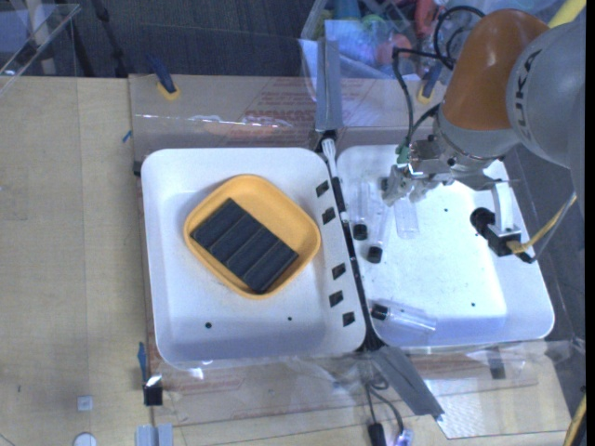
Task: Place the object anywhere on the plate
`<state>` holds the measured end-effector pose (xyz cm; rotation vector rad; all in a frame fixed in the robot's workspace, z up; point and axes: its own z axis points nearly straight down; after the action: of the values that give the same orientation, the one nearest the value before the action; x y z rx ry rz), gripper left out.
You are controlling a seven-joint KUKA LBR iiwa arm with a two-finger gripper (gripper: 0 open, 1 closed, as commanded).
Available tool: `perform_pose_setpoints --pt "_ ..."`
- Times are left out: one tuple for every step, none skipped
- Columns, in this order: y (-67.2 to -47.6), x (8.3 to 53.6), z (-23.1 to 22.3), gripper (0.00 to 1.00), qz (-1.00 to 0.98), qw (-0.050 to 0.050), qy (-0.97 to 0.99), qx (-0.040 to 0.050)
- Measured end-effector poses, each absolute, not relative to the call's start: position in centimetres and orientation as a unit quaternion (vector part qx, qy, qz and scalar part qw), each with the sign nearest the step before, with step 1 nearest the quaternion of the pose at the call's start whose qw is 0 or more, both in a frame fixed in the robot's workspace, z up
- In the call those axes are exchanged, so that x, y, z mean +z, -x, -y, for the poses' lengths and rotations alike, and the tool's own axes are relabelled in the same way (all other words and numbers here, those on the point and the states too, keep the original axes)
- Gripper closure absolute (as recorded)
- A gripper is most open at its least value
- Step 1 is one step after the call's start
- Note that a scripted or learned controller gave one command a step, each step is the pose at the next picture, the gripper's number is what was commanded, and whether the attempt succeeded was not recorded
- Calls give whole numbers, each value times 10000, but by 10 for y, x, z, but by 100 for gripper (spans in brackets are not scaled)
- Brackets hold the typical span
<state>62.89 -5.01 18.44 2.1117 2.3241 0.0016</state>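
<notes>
A yellow square plate (209, 210) with rounded corners lies tilted in the left bin (177, 328). On it rests a dark grey ribbed slab (247, 242), flat and covering much of the plate's middle. My gripper (397, 203) hangs over the back left part of the right bin (465, 286), well to the right of the plate. Its pale translucent fingers (407, 216) stand apart with nothing between them, so it is open.
Two small black pieces (373, 252) lie near the right bin's left wall. A clear tube with a black cap (404, 317) lies at that bin's front left. A ridge with black clips (337, 249) divides the bins. A box of coloured items (390, 7) stands behind.
</notes>
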Motion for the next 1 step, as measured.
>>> perform_pose_setpoints --pt "-610 185 12 100 -8023 -10 -5969 0"
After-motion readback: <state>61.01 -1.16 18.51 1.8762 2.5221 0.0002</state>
